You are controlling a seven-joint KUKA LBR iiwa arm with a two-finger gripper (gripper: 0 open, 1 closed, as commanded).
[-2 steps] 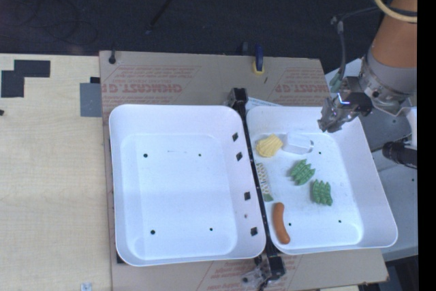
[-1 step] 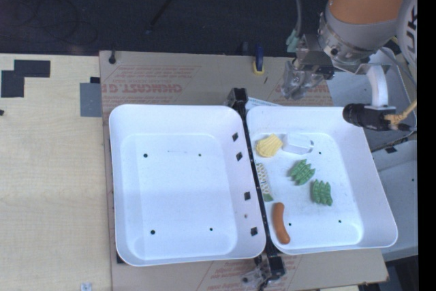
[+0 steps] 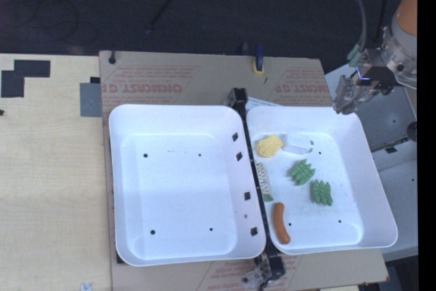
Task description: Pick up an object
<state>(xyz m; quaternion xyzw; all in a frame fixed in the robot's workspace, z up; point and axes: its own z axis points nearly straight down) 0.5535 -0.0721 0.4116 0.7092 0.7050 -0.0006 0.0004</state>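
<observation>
Two knobbly green pieces (image 3: pixel 300 172) (image 3: pixel 321 192), a ridged yellow lump (image 3: pixel 269 145) and a smooth orange sausage (image 3: pixel 281 223) lie in our right bin (image 3: pixel 371 167); the gripper (image 3: pixel 345 100) hovers at one o'clock, its grip unreadable.

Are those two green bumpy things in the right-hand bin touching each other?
Apart. The camera view shows a strip of white bin floor between the upper green piece and the lower green piece in the right bin.
</observation>
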